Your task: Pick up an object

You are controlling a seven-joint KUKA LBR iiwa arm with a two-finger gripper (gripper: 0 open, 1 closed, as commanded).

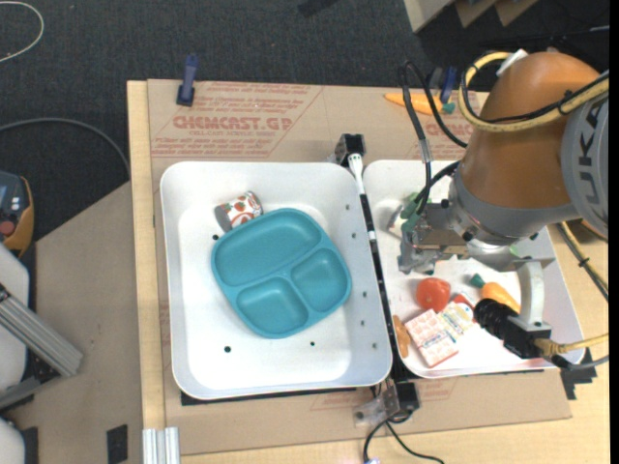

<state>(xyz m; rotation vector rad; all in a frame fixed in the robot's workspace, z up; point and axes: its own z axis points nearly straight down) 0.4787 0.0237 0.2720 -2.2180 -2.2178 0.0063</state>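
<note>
Left bin [184, 288]: blue divided plate [280, 272], patterned cup [238, 211]. Right bin [387, 187]: toy foods.

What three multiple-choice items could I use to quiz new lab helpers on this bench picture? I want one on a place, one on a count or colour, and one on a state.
1. Where does the blue plate lie?
A. In the left bin
B. In the right bin
C. On the brown board beside the bins

2. How many compartments does the blue plate have?
A. Two
B. Three
C. Five

3. How does the small patterned cup stand?
A. Upright in the middle of the plate
B. On its side, at the plate's upper left edge
C. Upside down in the right bin

Answers:
1 A: the plate sits inside the left bin's white walls.
2 B: one long section and two smaller ones show on its face.
3 B: the cup lies tipped over in the left bin, its dark opening facing sideways, against the plate's rim.
</note>
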